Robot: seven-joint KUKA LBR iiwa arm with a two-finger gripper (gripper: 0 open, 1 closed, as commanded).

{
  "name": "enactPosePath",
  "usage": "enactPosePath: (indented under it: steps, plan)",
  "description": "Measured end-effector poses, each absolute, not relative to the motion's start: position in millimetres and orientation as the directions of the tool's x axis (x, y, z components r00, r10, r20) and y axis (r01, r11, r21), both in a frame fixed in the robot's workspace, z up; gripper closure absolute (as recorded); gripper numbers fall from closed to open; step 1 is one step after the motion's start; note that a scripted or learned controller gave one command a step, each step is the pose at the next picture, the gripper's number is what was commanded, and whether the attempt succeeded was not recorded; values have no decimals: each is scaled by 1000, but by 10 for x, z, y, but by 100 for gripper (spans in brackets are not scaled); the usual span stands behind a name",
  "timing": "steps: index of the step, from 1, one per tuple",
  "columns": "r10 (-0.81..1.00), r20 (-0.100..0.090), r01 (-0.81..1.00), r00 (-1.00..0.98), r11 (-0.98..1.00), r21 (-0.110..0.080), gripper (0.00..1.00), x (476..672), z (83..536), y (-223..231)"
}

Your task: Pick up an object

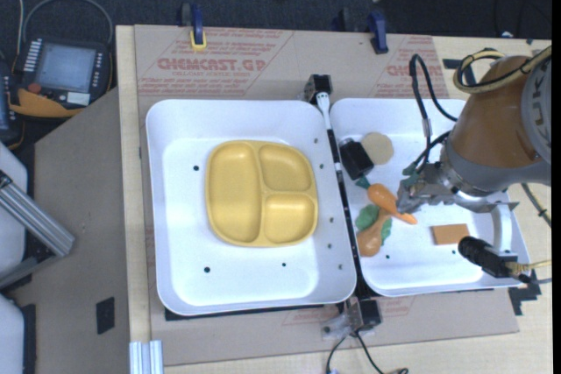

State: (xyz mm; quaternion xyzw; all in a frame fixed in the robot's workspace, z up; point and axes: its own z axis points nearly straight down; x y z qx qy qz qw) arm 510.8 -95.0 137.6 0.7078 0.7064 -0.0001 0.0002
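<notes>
One carrot (pixel 391 203) lies under your gripper (pixel 409 199).
Its fingers touch the carrot's top in the right bin (pixel 438 271); you cannot tell their spread.

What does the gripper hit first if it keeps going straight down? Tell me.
Most likely the toy carrot: the gripper sits low over its right end in the right bin. Depth is hard to judge from this slanted view, so it may land just beside it.

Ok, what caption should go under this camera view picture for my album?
Robot gripper reaching down by a toy carrot in the right bin, yellow divided plate waiting in the left bin.
</notes>
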Motion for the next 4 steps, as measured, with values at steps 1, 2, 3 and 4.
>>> enactPosePath:
  steps: [1, 2, 3, 4]
  plan:
    - [1000, -2, 1000, -1, 1, 8, 100, 5136, 2009, -991]
    - [1000, -2, 1000, -1, 1, 5, 100, 5148, 2219, -993]
    - [1000, 2, 1000, -5, 5, -1, 100, 5193, 2163, -470]
    - [1000, 2, 1000, -6, 6, 0, 100, 5172, 2211, -27]
